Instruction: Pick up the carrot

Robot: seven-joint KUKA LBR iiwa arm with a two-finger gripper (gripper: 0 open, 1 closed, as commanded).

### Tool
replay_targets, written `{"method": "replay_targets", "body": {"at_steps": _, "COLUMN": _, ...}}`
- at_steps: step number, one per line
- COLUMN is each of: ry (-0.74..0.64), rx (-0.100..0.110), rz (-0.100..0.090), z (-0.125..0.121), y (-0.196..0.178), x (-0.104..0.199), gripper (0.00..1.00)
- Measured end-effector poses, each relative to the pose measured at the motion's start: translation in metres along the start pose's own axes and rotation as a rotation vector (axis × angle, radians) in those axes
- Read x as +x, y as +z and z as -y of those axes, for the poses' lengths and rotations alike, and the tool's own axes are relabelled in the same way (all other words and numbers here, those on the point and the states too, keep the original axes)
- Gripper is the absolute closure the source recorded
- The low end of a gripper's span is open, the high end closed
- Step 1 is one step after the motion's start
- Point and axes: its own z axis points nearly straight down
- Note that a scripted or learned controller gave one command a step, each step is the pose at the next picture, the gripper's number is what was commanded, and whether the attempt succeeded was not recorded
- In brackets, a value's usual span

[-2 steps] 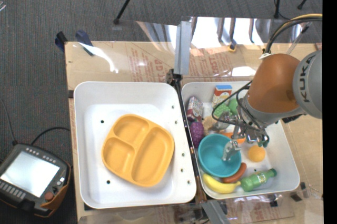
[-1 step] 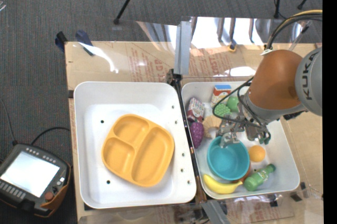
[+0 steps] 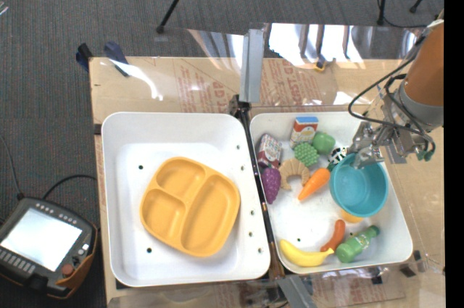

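The orange carrot (image 3: 313, 184) lies tilted in the middle of the right bin (image 3: 401, 227), its tip pointing down-left. It touches the left side of a teal bowl (image 3: 359, 190). My gripper (image 3: 365, 151) hangs over the bowl's far rim, up and to the right of the carrot and apart from it. Nothing shows in its grasp.
Around the carrot lie a tan croissant (image 3: 293, 170), purple grapes (image 3: 270, 184), a bumpy green fruit (image 3: 306, 154), a green ball (image 3: 323, 142) and a small carton (image 3: 305, 129). A banana (image 3: 304, 254), a red sausage (image 3: 335, 234) and a green bottle (image 3: 357, 243) lie at the front. The left bin (image 3: 123, 147) holds a yellow divided plate (image 3: 190, 206).
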Motion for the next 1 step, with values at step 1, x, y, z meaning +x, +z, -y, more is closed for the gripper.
{"method": "replay_targets", "body": {"at_steps": 1, "ry": -0.002, "rx": -0.006, "rz": -0.01, "z": -0.0027, "y": 0.0055, "x": 0.0017, "gripper": 0.0}}
